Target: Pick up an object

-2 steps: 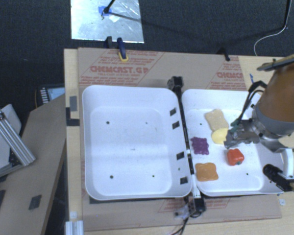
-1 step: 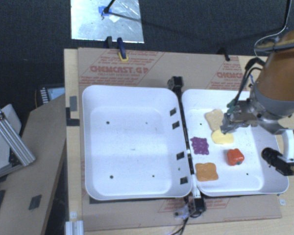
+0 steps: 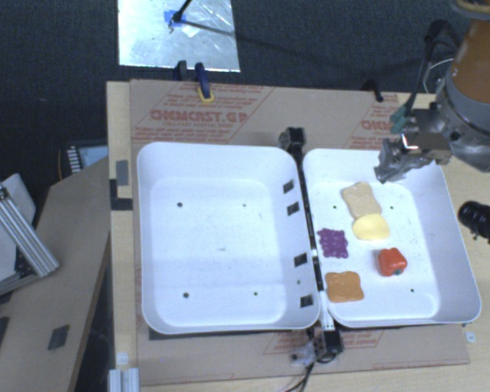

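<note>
Orange toy (image 3: 344, 286), right bin (image 3: 449, 243), board lettering "CHEMCAST" (image 3: 198, 114)

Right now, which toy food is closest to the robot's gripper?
The beige piece, at the top of the group in the right bin. It lies just below the gripper; the others sit lower.

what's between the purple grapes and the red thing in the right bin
In the camera view, white bin floor lies between the purple grape cluster and the red pepper-like toy; the yellow lemon-like piece sits just above that line.
</note>
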Action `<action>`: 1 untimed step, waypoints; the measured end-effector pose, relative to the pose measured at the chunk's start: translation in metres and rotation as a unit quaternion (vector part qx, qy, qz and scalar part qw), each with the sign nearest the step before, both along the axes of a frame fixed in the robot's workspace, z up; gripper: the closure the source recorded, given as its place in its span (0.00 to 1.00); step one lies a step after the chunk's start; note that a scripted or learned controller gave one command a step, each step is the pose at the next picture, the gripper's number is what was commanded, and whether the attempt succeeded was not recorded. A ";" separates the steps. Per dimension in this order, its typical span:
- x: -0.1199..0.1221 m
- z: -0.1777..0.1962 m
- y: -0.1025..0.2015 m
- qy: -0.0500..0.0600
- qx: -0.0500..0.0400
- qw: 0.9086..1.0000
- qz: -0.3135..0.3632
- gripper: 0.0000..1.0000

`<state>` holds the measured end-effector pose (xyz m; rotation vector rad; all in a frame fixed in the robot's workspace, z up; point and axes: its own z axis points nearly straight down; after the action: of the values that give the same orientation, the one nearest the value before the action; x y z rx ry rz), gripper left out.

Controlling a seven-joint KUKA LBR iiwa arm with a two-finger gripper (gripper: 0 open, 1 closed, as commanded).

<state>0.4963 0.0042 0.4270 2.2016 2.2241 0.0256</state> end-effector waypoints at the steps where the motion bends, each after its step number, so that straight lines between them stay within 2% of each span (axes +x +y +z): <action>1: -0.010 -0.065 0.081 0.011 -0.001 1.000 0.001 1.00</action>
<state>0.4860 0.0852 0.3625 2.2099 2.2376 -0.0010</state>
